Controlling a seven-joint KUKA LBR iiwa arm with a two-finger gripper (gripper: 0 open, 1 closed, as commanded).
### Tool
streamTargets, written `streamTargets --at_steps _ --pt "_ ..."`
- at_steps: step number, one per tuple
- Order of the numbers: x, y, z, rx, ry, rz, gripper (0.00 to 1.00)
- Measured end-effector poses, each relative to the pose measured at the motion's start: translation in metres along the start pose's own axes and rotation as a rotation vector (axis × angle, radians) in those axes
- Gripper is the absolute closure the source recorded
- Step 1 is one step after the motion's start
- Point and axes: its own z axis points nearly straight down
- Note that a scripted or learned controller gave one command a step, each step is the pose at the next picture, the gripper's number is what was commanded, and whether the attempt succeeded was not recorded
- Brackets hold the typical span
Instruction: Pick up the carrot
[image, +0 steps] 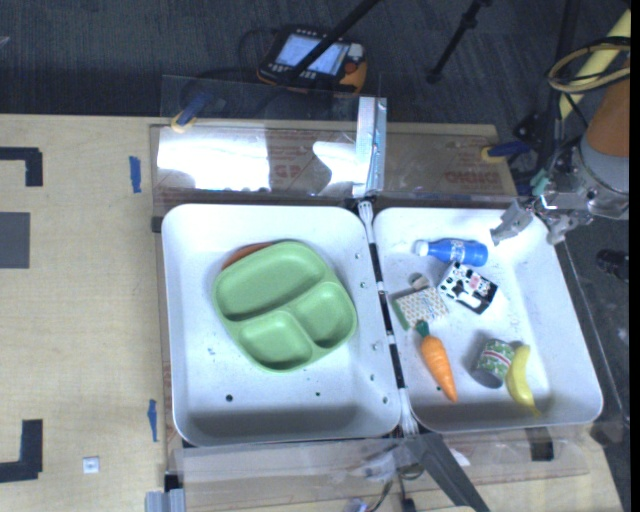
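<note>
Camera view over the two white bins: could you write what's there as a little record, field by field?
left bin: shallow white bin holding a green three-compartment plastic plate
right bin: shallow white bin with the small items
target: orange carrot with green top, lying near the right bin's left wall
beside carrot: yellow banana touching a small round greenish can
further back: blue and white plastic bottle, black and white printed packet
gripper: two-finger gripper above the right bin's far right corner, apart from the carrot, holding nothing
</note>
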Motion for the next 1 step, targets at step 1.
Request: streamTargets --at_steps 1 --pt "0.0546 -0.0905 -0.0036 0.0 0.0 -0.087 0.0"
